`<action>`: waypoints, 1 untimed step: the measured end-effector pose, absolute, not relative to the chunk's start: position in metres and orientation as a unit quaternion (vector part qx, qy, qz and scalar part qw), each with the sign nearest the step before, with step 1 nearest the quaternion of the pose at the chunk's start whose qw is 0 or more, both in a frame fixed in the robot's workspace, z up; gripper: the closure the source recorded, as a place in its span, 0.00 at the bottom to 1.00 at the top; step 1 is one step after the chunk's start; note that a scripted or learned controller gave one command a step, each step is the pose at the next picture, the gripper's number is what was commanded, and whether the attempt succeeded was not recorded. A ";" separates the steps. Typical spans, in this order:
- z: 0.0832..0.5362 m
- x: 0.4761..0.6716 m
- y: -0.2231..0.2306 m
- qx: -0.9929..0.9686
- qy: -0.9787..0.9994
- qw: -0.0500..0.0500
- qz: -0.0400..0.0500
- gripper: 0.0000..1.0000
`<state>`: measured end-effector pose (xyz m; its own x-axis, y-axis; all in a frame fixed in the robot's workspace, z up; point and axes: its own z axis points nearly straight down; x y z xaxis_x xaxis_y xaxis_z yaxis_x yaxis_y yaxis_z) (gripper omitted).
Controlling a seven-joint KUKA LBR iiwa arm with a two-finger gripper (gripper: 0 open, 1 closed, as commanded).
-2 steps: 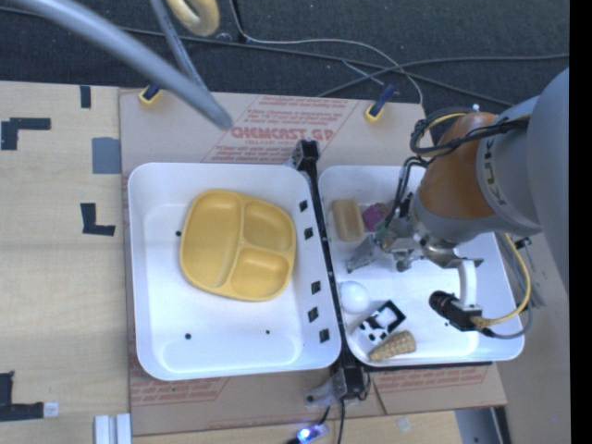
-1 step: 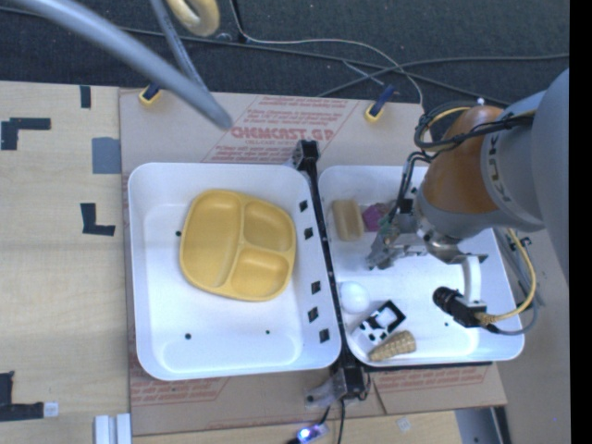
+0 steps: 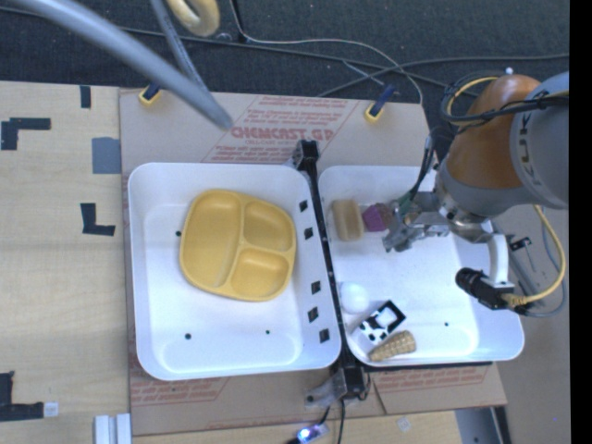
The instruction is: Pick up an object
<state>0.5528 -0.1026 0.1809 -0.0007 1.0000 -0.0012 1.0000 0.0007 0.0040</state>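
Note:
My gripper (image 3: 400, 232) hangs low over the right bin (image 3: 462, 340), near its far middle, on the grey arm with the orange band. A small purple object (image 3: 376, 216) lies just left of the fingertips, close to them or touching. A tan block (image 3: 346, 219) sits further left by the divider. Near the bin's front lie a white ball (image 3: 353, 295), a black-and-white checkered piece (image 3: 381, 321) and a tan cone (image 3: 394, 345).
The left bin (image 3: 157, 340) holds a yellow divided plate (image 3: 239, 244). A black divider (image 3: 319, 276) runs between the bins. Cables trail behind the bins and beside the arm on the right.

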 end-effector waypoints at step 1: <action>0.238 0.546 -0.108 0.707 0.707 0.002 0.001 1.00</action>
<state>0.5463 -0.1084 0.2383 -0.0005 1.0000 -0.0014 1.0000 0.0005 0.0038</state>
